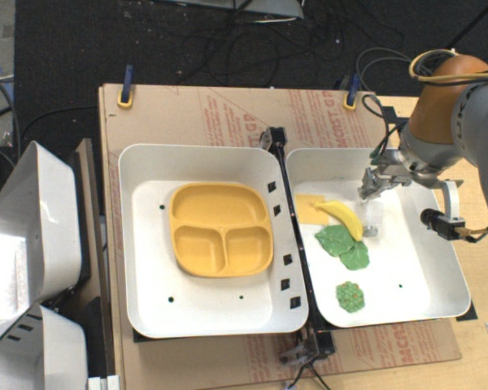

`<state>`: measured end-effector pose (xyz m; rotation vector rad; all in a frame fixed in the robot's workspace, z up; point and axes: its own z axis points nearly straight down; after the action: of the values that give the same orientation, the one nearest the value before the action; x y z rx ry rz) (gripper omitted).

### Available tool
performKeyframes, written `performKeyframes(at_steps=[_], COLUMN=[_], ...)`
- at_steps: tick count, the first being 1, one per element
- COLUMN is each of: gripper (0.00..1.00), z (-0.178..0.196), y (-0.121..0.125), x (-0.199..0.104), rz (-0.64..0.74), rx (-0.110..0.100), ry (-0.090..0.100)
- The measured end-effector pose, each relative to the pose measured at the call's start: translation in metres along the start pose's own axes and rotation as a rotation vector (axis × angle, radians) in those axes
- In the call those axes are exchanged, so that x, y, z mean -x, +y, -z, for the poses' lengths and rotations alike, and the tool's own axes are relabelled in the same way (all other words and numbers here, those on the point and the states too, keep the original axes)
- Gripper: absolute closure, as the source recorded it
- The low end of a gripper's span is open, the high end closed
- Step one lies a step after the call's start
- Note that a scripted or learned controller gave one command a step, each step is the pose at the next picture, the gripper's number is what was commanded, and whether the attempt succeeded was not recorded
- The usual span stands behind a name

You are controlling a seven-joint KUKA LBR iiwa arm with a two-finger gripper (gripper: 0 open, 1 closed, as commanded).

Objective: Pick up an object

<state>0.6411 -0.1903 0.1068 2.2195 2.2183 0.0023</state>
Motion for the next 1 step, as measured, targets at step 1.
performKeyframes(at_steps=[1], gripper=[1.0], z=[0.0513], y=[-0.0051], x=[-0.007], rz=[0.003], rx=[0.003], ry=[0.0])
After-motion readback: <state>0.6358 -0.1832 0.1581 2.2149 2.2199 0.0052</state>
